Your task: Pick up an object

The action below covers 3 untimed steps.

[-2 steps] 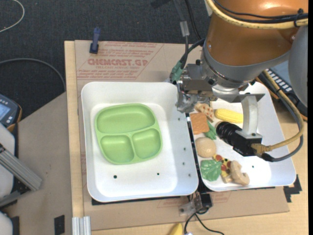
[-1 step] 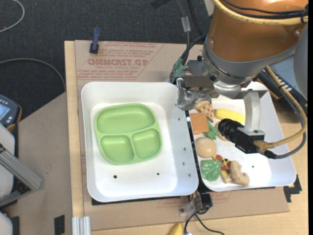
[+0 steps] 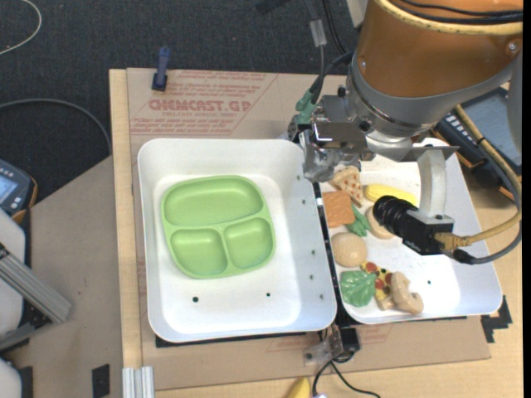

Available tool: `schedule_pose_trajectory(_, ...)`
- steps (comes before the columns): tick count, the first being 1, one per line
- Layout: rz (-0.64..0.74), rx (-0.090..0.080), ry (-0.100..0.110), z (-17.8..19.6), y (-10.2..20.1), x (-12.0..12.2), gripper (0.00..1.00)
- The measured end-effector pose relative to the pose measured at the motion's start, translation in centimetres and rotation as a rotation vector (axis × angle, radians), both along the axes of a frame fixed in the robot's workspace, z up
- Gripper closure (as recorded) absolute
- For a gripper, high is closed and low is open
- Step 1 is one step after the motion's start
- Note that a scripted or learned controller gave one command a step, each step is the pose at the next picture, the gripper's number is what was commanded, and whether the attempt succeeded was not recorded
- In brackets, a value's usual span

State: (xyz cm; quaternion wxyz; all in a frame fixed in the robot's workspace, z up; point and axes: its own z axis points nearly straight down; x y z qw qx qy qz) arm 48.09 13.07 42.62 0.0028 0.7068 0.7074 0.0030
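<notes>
The right bin (image 3: 465, 293) holds several toy foods: a pizza slice (image 3: 348, 182), a yellow banana (image 3: 392, 195), an orange toast slab (image 3: 337, 209), a beige round piece (image 3: 350, 249), a green leafy piece (image 3: 358, 286) and a tan peanut-shaped piece (image 3: 405, 293). My gripper (image 3: 318, 160) hangs low at this bin's far left corner, just left of the pizza slice and above the toast. The wrist hides its tips, and I see nothing held in it. The arm's grey and orange body covers the far part of the bin.
The left bin (image 3: 158, 222) carries a green divided plate (image 3: 218, 225). A black cylinder with a cable (image 3: 411, 224) on the arm hangs over the right bin's middle. The divider between the bins (image 3: 319, 239) lies close to the gripper. Cardboard (image 3: 199, 98) lies under both bins.
</notes>
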Motion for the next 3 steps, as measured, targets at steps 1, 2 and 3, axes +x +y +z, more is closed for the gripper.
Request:
schedule_pose_trajectory(1,-0.01,-0.004,0.018,-8.4,-7.1,-0.3,1.0)
schedule_pose_trajectory(2,0.008,0.003,0.002,-3.9,0.7,-0.2,1.0)
schedule_pose_trajectory(3,0.0,0.0,0.005,-3.1,0.3,-0.1,1.0)
